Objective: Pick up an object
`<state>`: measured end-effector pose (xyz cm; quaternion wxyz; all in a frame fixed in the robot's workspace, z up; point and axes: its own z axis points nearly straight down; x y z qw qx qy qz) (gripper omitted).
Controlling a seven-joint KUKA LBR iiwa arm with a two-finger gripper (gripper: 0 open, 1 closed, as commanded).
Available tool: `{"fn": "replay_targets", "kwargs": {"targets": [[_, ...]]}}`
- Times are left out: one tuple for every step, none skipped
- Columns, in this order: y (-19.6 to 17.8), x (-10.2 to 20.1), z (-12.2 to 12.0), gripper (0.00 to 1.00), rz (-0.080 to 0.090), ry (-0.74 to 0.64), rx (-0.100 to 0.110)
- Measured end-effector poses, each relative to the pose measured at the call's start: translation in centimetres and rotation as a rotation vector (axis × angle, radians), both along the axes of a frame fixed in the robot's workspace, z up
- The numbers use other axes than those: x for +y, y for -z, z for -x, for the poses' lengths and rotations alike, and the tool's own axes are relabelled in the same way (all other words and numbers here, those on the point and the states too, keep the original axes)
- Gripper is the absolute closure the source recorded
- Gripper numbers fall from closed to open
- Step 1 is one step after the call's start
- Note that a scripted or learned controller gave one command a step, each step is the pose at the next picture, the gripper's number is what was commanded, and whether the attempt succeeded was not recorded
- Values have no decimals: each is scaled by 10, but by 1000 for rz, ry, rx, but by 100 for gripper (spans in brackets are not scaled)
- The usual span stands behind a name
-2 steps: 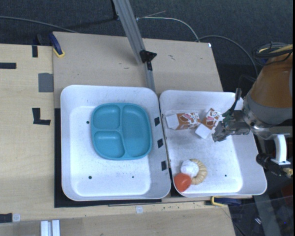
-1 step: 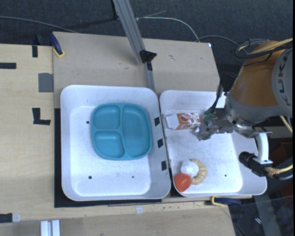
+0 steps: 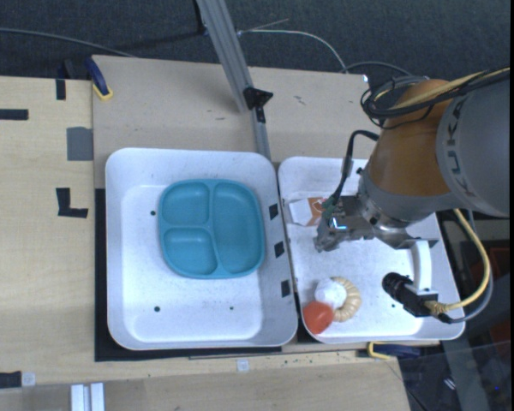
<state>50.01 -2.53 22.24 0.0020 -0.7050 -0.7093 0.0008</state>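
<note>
Red ball (image 3: 319,317) beside white-tan toy (image 3: 341,296), right bin (image 3: 373,336); hand (image 3: 330,234) above, grip unclear; "KU" on arm (image 3: 458,135).

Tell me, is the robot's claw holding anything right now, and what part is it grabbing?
Cannot be told. The gripper hangs over the right bin, but the arm hides its tips.

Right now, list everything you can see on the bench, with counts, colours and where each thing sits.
Bins: two, white, side by side on the bench.
Divided plate: one, teal, in the left bin.
Red ball-like object: one, red, near front edge of the right bin.
Pale ring-shaped item: one, white and tan, touching the red object.
Small packet: one, orange-brown and white, right bin's far left part.
Arm: one, grey with orange band, over the right bin.
Gripper: one, dark, beside the packet.
</note>
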Motion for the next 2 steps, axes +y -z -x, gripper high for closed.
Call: {"fn": "replay_targets", "kwargs": {"targets": [[9,51,6,100,0,0,0],[14,107,9,100,0,-2,0]]}}
